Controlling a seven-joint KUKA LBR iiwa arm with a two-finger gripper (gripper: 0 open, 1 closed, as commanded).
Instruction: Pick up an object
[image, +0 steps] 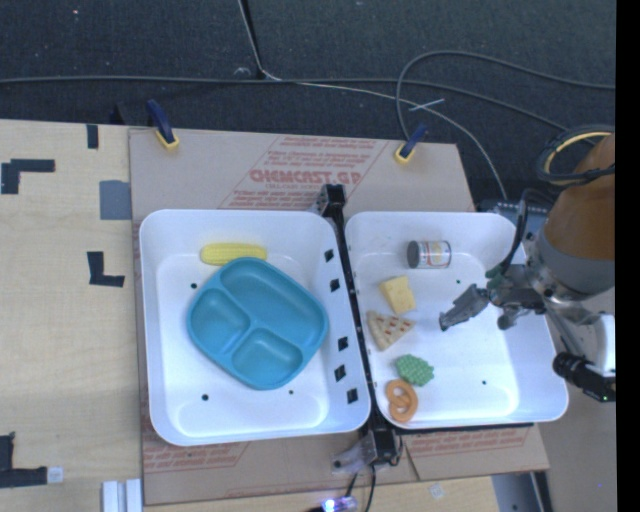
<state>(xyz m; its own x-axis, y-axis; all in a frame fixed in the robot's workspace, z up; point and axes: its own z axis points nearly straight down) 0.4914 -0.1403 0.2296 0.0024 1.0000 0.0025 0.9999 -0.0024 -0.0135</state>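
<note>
While the gripper (480, 306) hangs over the right bin (530, 400), its two dark fingers stand apart with nothing between them, one reaching left toward the middle of the bin, the other nearer the wrist. Two white bins sit side by side. The left bin (165, 400) holds two things: one blue divided plate (258, 322) and one yellow corn cob (233, 254) just behind it. The right bin holds five: one small can (429, 254) lying on its side near the back, one yellow cheese block (399, 295), one pizza slice (389, 328) just in front of it, one green leafy piece (414, 370), and one pretzel (402, 400) at the front. All five lie left of the gripper, apart from it.

Red print on the cardboard sheet (290, 170) under the bins is too blurred to read for certain. Two blue and yellow clamps (161, 125) pin the sheet's back edge. It lies on a pale wooden bench (60, 330) marked with dark tape pieces; behind is dark carpet (120, 40) crossed by cables (440, 100).
</note>
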